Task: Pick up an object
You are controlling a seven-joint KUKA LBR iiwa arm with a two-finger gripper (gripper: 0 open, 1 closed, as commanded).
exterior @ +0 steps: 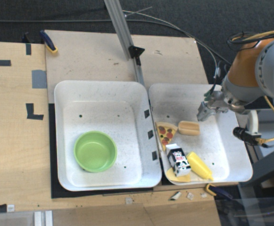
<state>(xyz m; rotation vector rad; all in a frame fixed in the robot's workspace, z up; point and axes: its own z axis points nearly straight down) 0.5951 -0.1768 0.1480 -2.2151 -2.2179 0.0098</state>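
Fingers (205,111) above crosswise bread roll (189,128).

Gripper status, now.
Gripper: cannot be told from this view; it hangs over the right bin, just above the tan bread roll, with nothing visibly in it.

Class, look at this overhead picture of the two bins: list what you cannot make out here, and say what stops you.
- Hand, camera view: small and blurred, so its grip state cannot be read.
- Black-and-white carton: print too small to read.
- Flat yellow piece: mostly hidden under the carton and the yellow bottle.
- Arm: cut off by the right edge.
- Pizza slice: toppings blurred.
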